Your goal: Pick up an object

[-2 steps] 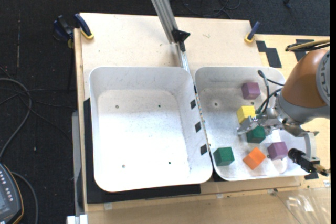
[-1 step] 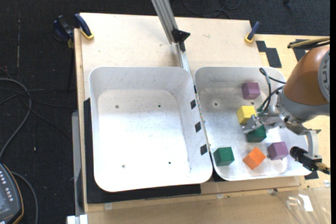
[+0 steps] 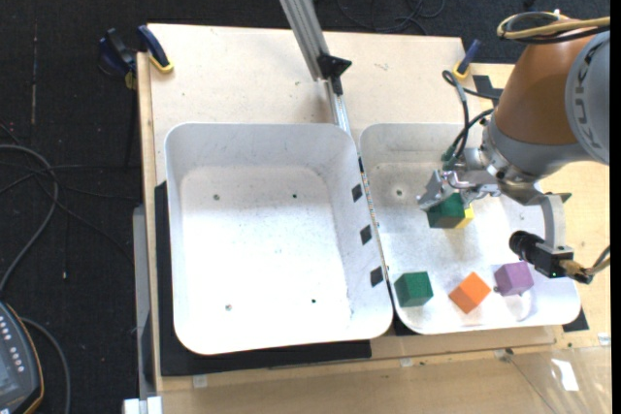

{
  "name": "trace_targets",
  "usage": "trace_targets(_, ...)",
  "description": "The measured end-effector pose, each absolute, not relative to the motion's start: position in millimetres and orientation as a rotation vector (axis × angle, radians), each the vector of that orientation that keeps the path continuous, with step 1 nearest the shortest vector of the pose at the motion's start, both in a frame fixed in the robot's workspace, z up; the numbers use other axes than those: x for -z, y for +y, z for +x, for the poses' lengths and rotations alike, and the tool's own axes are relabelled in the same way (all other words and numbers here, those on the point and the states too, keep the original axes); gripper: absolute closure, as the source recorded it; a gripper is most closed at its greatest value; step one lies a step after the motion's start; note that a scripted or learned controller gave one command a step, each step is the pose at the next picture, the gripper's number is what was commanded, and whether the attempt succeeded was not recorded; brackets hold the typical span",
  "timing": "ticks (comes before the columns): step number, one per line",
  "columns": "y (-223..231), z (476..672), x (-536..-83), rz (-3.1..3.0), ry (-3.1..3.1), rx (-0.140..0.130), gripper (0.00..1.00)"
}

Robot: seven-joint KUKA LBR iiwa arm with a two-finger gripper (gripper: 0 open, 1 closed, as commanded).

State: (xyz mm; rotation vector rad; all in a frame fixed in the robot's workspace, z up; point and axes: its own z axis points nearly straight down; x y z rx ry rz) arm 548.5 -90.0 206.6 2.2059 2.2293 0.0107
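My gripper (image 3: 444, 199) reaches from the right over the right bin (image 3: 408, 145). A dark green block with a yellow edge (image 3: 448, 211) sits right at its fingertips, apparently between them and lifted slightly off the bin floor. Along the bin's near side lie a green cube (image 3: 414, 288), an orange cube (image 3: 472, 292) and a purple cube (image 3: 513, 278).
The left bin (image 3: 194, 160) stands beside the right one, with a shared wall between them. A slanted metal rail (image 3: 296, 0) runs from the top down to the bins' junction. Clamps sit at the bench's back corners (image 3: 146, 48).
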Motion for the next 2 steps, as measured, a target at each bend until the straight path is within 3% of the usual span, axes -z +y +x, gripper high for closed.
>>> trace_targets(1,-18.6,502.2,-194.2,2.216,2.236,0.002,1.0)
trace_targets(2,47.6,524.4,-194.7,2.211,2.233,-0.002,1.0)
